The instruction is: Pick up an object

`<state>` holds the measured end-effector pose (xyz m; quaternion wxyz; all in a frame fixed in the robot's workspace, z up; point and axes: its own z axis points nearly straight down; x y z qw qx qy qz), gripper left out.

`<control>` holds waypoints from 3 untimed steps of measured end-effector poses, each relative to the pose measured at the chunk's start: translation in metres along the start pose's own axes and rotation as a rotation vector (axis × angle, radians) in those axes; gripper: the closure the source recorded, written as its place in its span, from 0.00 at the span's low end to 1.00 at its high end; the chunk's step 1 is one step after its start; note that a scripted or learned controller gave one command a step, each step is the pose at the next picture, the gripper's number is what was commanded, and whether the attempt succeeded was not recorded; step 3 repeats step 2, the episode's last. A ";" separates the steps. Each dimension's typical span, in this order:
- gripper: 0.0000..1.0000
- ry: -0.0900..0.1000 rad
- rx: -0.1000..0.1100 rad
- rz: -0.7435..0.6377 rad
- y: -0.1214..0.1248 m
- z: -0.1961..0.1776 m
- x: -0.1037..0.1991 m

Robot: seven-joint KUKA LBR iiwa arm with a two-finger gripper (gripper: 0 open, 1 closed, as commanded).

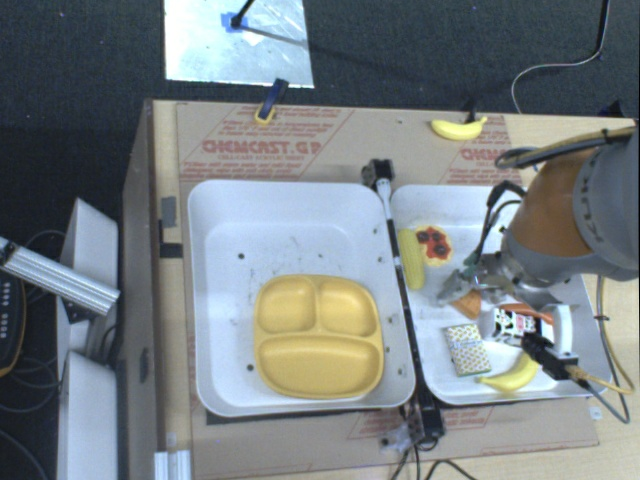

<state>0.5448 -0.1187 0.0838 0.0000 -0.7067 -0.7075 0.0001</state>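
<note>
Camera view, banana [510,375] lengthwise left-right, gripper [462,286] apart.

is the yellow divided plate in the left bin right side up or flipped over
Right side up. The yellow divided plate lies flat on the floor of the left bin, and its three hollow compartments, two small above one long, face the camera.

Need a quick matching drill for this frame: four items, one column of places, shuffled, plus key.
Items:
1. yellow divided tray
2. banana
3. second banana
4. patterned block

Places:
A. on the bench behind the right bin, outside both bins
B. near front edge of the right bin, by its right corner
C. in the left bin
D. in the right bin, just left of the front banana

Pairs: 1-C, 2-A, 3-B, 4-D
</note>
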 end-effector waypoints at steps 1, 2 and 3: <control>1.00 0.000 -0.002 -0.001 0.001 -0.011 0.000; 1.00 0.001 -0.004 -0.004 -0.014 -0.101 0.073; 1.00 0.001 -0.004 -0.004 -0.014 -0.101 0.073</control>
